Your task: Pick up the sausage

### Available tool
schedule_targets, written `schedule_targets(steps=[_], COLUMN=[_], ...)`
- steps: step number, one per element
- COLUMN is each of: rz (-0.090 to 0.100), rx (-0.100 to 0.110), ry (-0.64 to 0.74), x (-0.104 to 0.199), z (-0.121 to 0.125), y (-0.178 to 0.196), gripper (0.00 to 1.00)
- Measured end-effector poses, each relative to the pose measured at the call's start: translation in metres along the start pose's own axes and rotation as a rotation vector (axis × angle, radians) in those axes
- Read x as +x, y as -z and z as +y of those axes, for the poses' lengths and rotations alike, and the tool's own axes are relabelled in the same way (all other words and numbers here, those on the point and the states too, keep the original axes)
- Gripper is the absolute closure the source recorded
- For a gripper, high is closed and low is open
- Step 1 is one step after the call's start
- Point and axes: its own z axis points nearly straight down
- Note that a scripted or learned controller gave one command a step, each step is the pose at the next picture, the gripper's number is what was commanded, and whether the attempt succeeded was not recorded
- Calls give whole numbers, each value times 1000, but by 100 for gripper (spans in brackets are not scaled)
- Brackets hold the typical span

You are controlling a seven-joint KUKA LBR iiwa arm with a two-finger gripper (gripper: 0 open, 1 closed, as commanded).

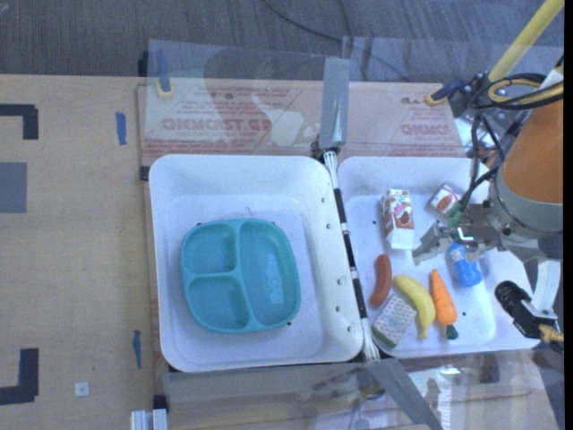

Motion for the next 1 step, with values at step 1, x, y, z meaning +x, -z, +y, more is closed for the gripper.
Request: schedule_targets(steps=[1], rz=[0], rx=[0], ry=[22], x=[23], z=[40], y=[-54], gripper=[0])
